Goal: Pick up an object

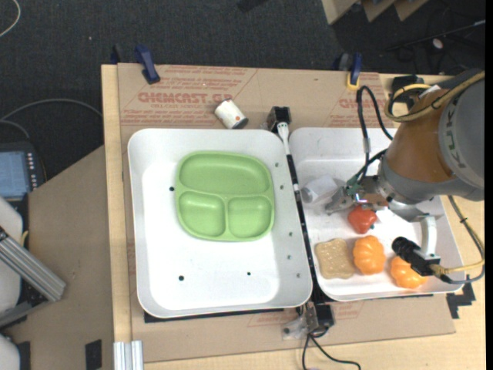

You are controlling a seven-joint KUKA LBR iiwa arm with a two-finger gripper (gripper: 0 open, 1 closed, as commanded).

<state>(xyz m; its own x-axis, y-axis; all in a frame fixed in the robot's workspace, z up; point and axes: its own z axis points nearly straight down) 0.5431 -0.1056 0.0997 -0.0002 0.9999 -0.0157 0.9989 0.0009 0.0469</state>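
Object nearest the gripper [337, 200] is a small red round piece [362, 220]. It lies approx mid-way along the right bin [331, 149], just below and right of the gripper tip. Gripper sits low over that bin, pointing toward the view's left. Can't tell if it's open or closed, or whether it touches the red piece, since the tip is small & blurred against the white floor.

Just in front of the red piece is an orange ball [369, 254], close to touching it. Left of that ball, right up against it, is a tan flat slice [333, 257] near the bin's front-left corner. A 2nd orange ball [406, 274] lies further right by the front rim, partly covered by robot hardware.

Arm [431, 153], grey w/ orange band, comes in from the right over the bin's back-right part.

Left bin [154, 230] holds a green divided plate [226, 195] w/ 3 compartments, in its rear half. On the bench [185, 91] behind the left bin, a small white cylinder [229, 114] lies on its side.
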